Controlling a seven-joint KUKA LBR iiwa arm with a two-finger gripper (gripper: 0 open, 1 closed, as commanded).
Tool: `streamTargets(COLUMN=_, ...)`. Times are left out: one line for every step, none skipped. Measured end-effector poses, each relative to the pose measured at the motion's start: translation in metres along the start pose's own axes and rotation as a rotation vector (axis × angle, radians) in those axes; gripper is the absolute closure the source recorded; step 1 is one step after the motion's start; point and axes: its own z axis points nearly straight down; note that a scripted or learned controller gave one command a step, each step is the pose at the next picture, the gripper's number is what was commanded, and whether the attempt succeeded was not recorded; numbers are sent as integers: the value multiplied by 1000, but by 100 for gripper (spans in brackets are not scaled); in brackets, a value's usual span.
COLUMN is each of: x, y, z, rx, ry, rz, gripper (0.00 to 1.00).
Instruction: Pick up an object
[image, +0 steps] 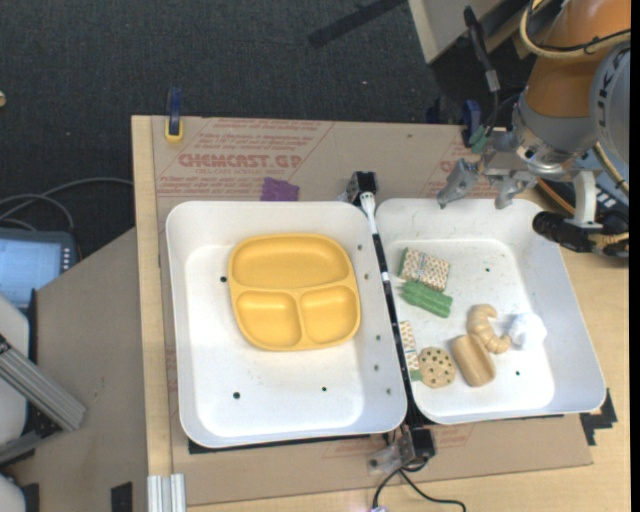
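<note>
Pincer (484, 188) hovers at about 12 o'clock over the far rim of the right bin (560, 330), fingers spread wide, nothing between them. Judged stage: early approach. No object grasped or lifted; descent, closing and lift all remain.

Candidates all lie in the right bin:
- Green bar (427, 299), centre-left of bin, lying flat, long axis running roughly 10 to 4 o'clock.
- Patterned block (426, 266), just beyond the bar toward 12, nearly touching it.
- Tan curved piece (483, 326) and tan roll (473, 360), side by side toward 5 o'clock, the roll's long axis running about 11 to 5.
- Speckled cookie (434, 367) at 6 o'clock, near the dividing rim.
- Small white lump (524, 327) at 3 o'clock, beside the curved piece.

Left bin (200, 380) carries a yellow divided plate (293, 290), flat, well apart from the pincer.
</note>
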Motion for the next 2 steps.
streamTargets(x=5, y=-110, z=-65, rx=6, ry=3, rz=3, gripper=0)
streamTargets(x=-13, y=-188, z=-1, rx=11, ry=3, rz=4, gripper=0)
